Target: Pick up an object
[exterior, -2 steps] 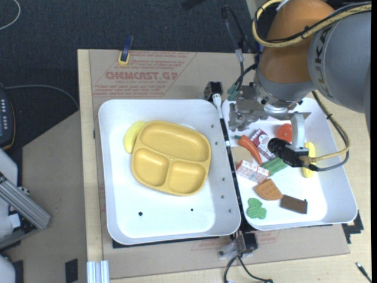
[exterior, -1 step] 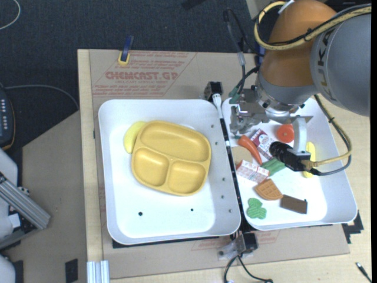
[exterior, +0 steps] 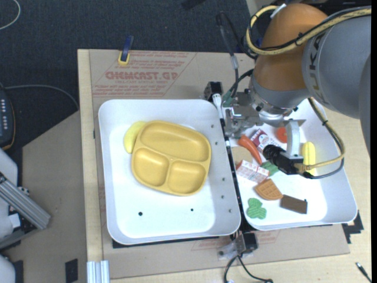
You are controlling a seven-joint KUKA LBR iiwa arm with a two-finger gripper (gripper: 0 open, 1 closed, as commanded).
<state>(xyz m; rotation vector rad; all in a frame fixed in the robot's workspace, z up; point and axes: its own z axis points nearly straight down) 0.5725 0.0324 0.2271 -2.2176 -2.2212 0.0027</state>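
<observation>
My gripper point(exterior: 252, 121) hangs low over the back left part of the right bin point(exterior: 330, 208), under the orange band of the arm. Just in front of it lie a red and white packet point(exterior: 260, 138) and an orange carrot-like piece point(exterior: 251, 149). Further forward lie a pink and white wrapper point(exterior: 251, 170), a tan waffle piece point(exterior: 268, 190), a dark brown block point(exterior: 293, 204) and a green leafy piece point(exterior: 255, 209). A yellow piece point(exterior: 308, 152) lies to the right. I see nothing held by the gripper.
The left bin point(exterior: 118, 175) holds a yellow divided plate point(exterior: 171, 157) with a small yellow item point(exterior: 132, 135) at its left edge. The wall between the two bins runs right beside the gripper. A black part with a yellow cable point(exterior: 281, 160) hangs over the right bin.
</observation>
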